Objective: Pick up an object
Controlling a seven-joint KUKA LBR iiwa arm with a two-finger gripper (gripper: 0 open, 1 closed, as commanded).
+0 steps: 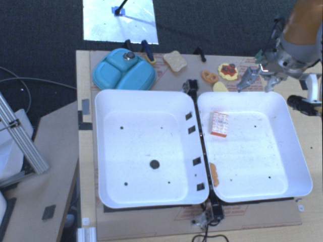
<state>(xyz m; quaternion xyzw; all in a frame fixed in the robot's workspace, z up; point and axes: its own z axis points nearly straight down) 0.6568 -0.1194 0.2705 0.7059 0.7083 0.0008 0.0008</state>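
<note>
place: robotics lab | evidence: white bins (146,97) on cardboard-topped bench (86,74); aluminium frame (20,135); dark carpet (40,24)

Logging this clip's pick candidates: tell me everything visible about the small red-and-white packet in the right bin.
The small red-and-white packet is a flat rectangular pack, pale with a speckled reddish print and an orange-red strip along its lower edge; the print is too small to read. It lies flat on the floor of the right white bin, in the upper-left part, slightly tilted, near the divider but apart from the walls. Nothing touches it; the claw hangs above the bin's far rim, well away.
</note>
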